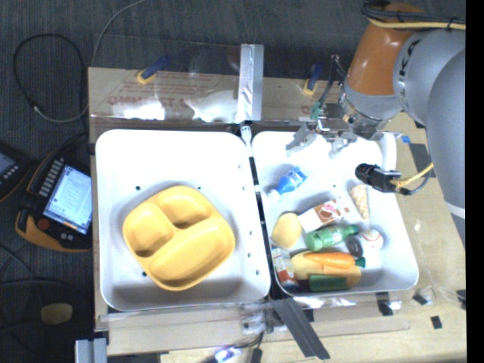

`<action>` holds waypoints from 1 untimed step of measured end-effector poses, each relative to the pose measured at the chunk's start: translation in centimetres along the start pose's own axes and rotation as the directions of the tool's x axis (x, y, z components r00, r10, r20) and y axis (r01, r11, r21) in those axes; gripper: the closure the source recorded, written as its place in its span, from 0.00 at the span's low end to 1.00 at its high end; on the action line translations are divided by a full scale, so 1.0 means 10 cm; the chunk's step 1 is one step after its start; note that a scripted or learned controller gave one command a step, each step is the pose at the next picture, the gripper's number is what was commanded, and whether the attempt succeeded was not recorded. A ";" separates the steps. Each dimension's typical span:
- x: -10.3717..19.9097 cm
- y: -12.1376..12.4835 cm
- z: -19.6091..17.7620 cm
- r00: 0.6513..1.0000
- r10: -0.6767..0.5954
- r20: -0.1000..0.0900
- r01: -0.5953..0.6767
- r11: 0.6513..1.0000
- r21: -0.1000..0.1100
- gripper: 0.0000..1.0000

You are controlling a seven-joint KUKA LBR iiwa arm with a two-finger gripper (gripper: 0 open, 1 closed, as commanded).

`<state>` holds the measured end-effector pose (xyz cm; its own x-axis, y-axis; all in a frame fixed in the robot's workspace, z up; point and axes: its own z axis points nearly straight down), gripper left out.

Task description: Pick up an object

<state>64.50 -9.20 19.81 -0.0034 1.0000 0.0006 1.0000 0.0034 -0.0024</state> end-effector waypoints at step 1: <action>-0.07 -0.17 1.05 1.000 -0.001 0.000 0.001 1.000 -0.001 0.00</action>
<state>62.76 -9.88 9.35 -0.0045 1.0000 0.0006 1.0000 0.0045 -0.0013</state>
